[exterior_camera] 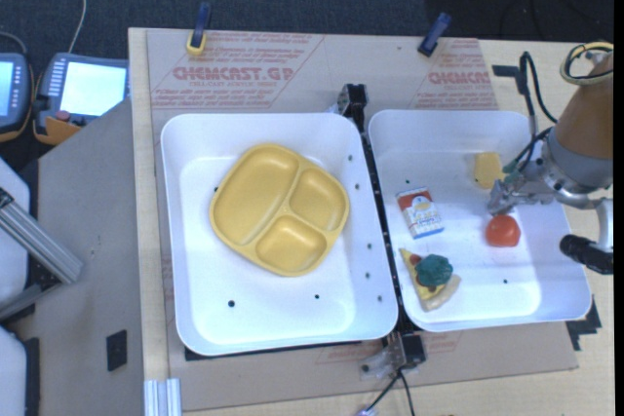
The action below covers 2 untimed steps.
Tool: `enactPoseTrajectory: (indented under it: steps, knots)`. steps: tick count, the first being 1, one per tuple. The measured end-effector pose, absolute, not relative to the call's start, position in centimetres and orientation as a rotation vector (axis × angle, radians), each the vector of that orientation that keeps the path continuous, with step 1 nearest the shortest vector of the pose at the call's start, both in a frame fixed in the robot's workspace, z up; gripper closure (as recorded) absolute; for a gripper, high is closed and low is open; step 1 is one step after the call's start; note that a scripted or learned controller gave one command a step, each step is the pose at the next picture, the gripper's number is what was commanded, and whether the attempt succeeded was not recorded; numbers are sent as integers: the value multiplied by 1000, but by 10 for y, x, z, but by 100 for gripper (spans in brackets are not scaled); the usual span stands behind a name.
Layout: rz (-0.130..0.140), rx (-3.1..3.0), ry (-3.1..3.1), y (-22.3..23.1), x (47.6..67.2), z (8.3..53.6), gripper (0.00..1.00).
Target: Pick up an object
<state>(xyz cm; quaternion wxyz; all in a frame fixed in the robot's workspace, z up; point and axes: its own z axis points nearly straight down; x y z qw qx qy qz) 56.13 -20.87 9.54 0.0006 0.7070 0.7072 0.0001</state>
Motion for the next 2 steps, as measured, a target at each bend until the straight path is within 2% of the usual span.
enactPoseTrajectory:
  steps: [2]
  knots:
    - [4,2215,2216,-219,561,215,100]
